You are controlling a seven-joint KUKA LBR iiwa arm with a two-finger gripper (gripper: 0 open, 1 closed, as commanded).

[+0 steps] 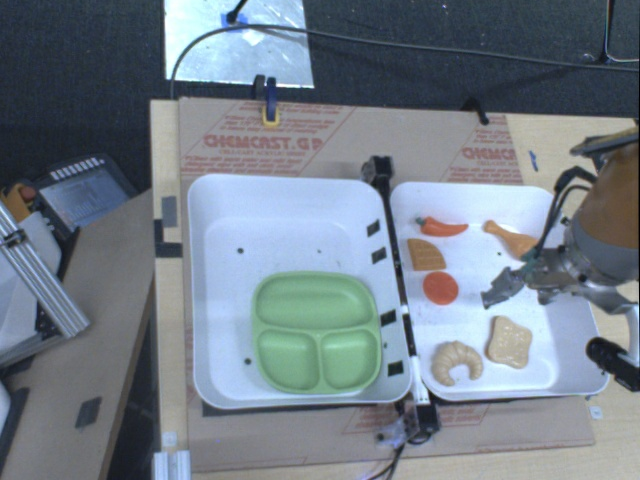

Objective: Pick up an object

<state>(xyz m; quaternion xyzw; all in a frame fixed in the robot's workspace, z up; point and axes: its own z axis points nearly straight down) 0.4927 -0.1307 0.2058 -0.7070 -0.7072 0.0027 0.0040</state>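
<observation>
On the left, the larger white bin (215,268) held a green divided plate (315,330), lying flat toward its near side and playing no part in the pick. Across the black divider strip (392,268), the right bin (470,193) carried all the candidates. Nearest the divider sat an orange wedge-shaped piece (427,256), with a red round piece (440,288) just below it and a red-orange pepper-like piece (444,228) above, its long axis running left to right. At the bin's near edge lay a croissant (457,361), curved, and just to its right a pale toast-like slab (509,343). An orange carrot-like piece (510,238) lay tilted near the far right.

The claw (500,291) hung over the middle of the right bin, its dark tip pointing left toward the red round piece, which lay close off its left side and seemed the likeliest target; the toast slab sat just below the tip. Nothing was visible between the fingers, so it held nothing that could be seen; whether they stood apart or together could not be told, since the tip read as one dark blurred shape.

The arm (605,218) was cut off at the right edge, and its body hid part of the bin's right wall.
</observation>
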